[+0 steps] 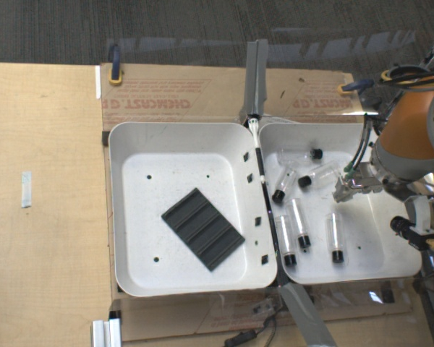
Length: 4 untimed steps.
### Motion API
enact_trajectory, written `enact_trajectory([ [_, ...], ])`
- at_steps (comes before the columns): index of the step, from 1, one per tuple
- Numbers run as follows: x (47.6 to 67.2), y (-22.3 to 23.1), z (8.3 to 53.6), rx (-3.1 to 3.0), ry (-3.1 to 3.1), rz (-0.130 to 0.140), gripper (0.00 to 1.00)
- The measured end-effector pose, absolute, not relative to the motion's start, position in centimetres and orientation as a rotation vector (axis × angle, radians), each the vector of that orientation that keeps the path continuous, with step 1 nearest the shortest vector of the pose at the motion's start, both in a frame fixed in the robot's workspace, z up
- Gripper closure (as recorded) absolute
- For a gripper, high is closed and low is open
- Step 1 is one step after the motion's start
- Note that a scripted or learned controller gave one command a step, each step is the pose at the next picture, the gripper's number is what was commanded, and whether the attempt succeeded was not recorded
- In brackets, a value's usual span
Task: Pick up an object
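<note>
End effector (345,191), grip state unclear, just right of clear tubes (304,173) in right bin (390,266)

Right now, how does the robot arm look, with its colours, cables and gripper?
The arm is grey with a wide orange band above the wrist. Thin cables, black, yellow and one green, loop around it near the top and run down its side. The gripper at its end is a small, pale metallic part. Black fittings show lower on the right.
</note>
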<state>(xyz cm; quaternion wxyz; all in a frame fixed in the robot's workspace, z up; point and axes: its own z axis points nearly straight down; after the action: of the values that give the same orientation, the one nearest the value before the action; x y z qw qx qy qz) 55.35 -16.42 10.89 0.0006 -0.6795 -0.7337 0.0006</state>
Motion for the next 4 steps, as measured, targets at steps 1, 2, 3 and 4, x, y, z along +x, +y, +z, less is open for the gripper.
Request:
enact_trajectory([
  [1,55.4,-16.4,10.9,-2.134,-2.304,0.002,0.00],
  [2,59.8,-13.6,9.1,-2.224,-2.220,0.003,0.00],
  [3,59.8,-13.7,10.0,-2.222,-2.222,0.006,1.00],
  [4,59.8,-13.7,10.0,-2.222,-2.222,0.006,0.00],
])
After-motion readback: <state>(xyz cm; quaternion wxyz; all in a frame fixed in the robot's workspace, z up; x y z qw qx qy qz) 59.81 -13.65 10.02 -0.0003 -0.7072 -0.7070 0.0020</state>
